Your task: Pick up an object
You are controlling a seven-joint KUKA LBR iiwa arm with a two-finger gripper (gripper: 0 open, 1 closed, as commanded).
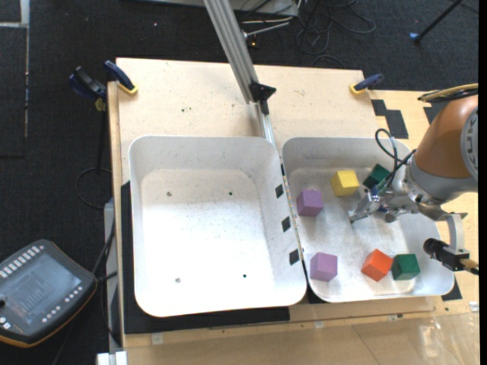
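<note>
Several small blocks lie in the right bin (426,284): a purple one (310,201) by the left wall, a yellow one (345,182) farther back, a dark green one (376,177) partly behind the arm, and along the front a second purple one (323,266), an orange one (377,265) and a green one (405,266). My gripper (361,207) hangs over the middle of this bin, just in front of the yellow block and right of the upper purple block. It is open with nothing between its fingers.
The left bin (137,204) adjoins the right one along a shared wall. A slanted metal pole (232,40) rises from behind the bins. A teach pendant (38,291) lies at the lower left, off the bench.
</note>
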